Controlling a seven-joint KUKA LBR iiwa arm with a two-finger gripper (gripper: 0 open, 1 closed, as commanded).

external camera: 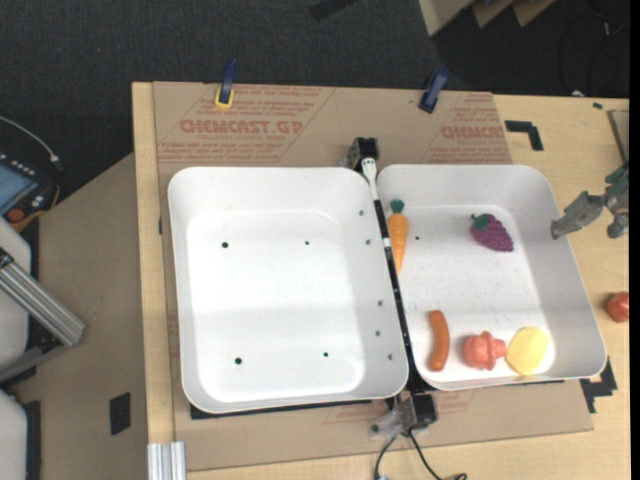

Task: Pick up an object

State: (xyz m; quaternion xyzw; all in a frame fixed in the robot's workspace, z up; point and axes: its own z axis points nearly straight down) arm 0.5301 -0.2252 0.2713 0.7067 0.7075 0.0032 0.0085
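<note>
From the camera view, you have the gripper point(588, 213) hanging just off the right bin's point(560, 298) right rim, outside it; whether its jaws are spread or pressed together you cannot tell. Nothing is in its grasp. Your candidates all lie in the right bin: a carrot point(398, 236) against the left wall, purple grapes point(492, 232) near the far right, and a sausage point(439, 339), a red toy point(482, 350) and a lemon point(528, 349) along the near edge. Expect trouble there: the red toy and lemon touch, so a descent could shove both, and the rim could block a finger.
</note>
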